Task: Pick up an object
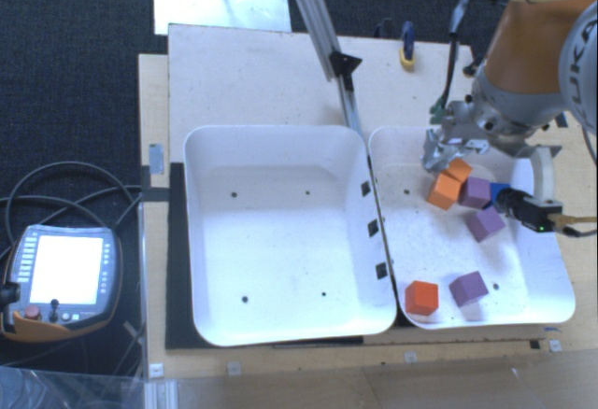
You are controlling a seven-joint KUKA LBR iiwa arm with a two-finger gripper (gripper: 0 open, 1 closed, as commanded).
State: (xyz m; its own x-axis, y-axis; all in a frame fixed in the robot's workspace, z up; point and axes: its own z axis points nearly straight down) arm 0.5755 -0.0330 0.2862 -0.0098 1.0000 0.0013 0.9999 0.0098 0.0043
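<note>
Your pincer (447,155) hung low over the orange block (449,185) in the right bin (561,300), apparently lining up a grasp; whether it was apart or together could not be told.

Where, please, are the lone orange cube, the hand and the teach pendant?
Orange cube (421,297), camera view, its top face.
Hand (447,153), camera view, between its fingertips.
Teach pendant (60,271), camera view, its screen.

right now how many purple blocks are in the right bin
3. One purple block sits beside the orange blocks near the tool, one just below it mid-bin, and one near the front edge by an orange block. The arm may hide more.
</note>
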